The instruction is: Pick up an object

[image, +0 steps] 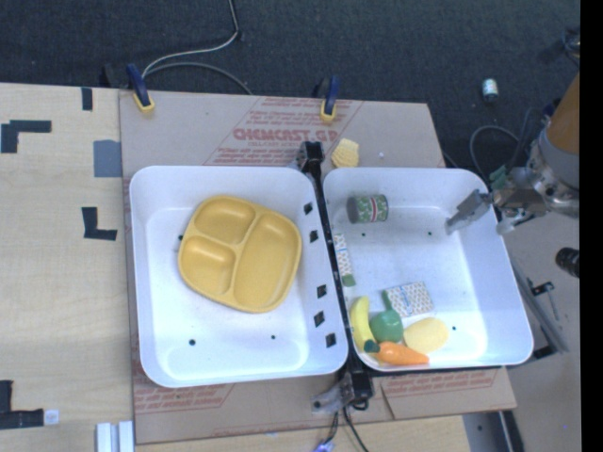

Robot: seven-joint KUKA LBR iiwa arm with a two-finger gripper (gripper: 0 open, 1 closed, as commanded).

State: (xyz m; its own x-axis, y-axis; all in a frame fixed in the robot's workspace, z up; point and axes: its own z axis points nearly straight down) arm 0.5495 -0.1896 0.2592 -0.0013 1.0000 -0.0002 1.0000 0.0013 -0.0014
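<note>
Arm parked at the right bin's edge, nothing grabbed

Left bin (160, 347) held a yellow divided plate (240, 252). Right bin (476, 281) had a can (368, 208) on its side up top, plus a patterned packet (409, 298), lemon (426, 333), banana (360, 321), green veggie (385, 326) and carrot (403, 354) near the front. The gripper (480, 210) sat over the right rim; fingers looked slightly apart and empty, but it was kinda blurry.

Even bright overhead light, soft shadows, mild glare on bins (151, 196), slightly blurry
</note>
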